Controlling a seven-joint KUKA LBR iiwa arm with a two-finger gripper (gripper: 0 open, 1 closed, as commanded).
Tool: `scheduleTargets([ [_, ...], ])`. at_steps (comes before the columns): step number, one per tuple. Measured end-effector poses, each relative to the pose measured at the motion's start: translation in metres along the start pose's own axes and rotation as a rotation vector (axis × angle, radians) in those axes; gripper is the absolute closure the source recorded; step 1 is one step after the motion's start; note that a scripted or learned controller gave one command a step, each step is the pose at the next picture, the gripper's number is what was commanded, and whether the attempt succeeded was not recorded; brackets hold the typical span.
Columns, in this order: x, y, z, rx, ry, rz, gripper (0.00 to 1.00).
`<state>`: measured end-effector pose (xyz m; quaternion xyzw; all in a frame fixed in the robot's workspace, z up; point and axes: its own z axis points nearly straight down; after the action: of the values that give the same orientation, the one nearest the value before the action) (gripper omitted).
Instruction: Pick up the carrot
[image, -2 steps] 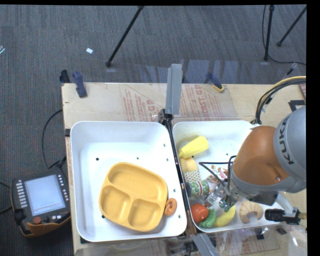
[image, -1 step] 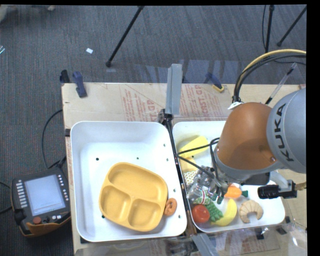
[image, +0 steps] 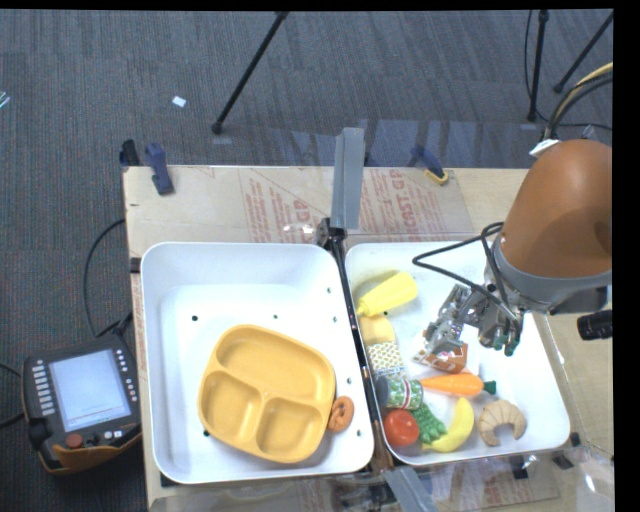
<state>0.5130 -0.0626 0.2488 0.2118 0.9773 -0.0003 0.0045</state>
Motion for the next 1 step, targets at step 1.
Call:
scheduleTargets([
  [1,0.0025,0.0018,0.0035,0.001,0.008,-0.004,0.00],
])
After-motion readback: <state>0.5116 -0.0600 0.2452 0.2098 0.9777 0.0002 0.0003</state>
